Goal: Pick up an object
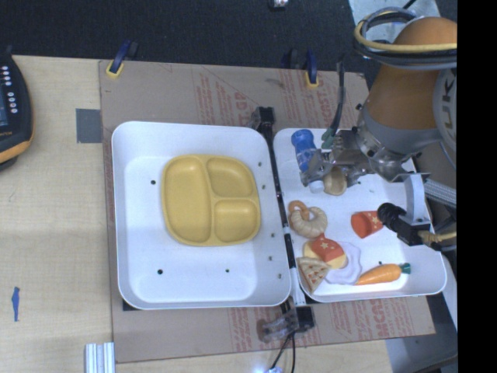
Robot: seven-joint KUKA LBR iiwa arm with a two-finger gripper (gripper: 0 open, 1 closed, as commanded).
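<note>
My gripper (pixel 330 173) hangs low over the back of the right bin (pixel 432 287), under the grey and orange arm (pixel 404 92). A small tan object (pixel 335 183) sits directly at its tip; whether it is gripped cannot be made out. A blue object (pixel 302 148) stands just left of the gripper, close against it. Toward the front of the same bin lie a pretzel (pixel 307 217), a red and yellow fruit piece (pixel 326 251), a waffle wedge (pixel 312 271), a carrot (pixel 380 273) and a red piece (pixel 366 223).
The left bin (pixel 140 247) holds a yellow divided plate (pixel 210 200). A black part (pixel 400 222) of the arm's gear reaches over the right bin's right side. A handheld controller (pixel 12 107) lies at the bench's left edge.
</note>
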